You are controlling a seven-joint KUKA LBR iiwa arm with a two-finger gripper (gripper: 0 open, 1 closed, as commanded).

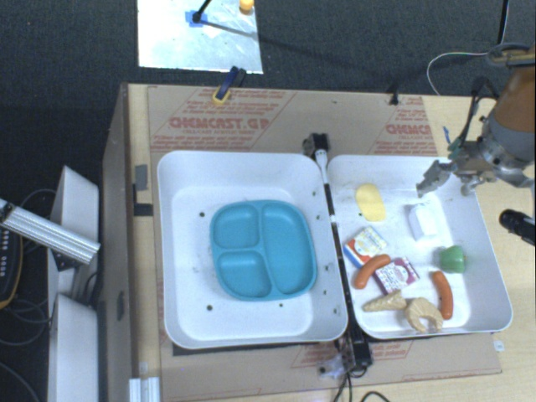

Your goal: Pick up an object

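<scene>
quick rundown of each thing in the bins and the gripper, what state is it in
blue three-compartment plastic tray: flat in left bin, nothing in it
yellow oval toy: lying loose in right bin
green round toy: loose, near right wall
two orange sausages: lying flat, apart
gripper: above right bin, holding nothing

I count two white bins: left bin [180,224], right bin [490,258]. One blue divided tray [262,249] in the left. In the right: two sausages [372,270] [443,294], one yellow piece [370,202], one white block [423,221], one green item [452,259], two small packets [366,243] [396,275], two tan pieces [383,302] [423,313].
</scene>
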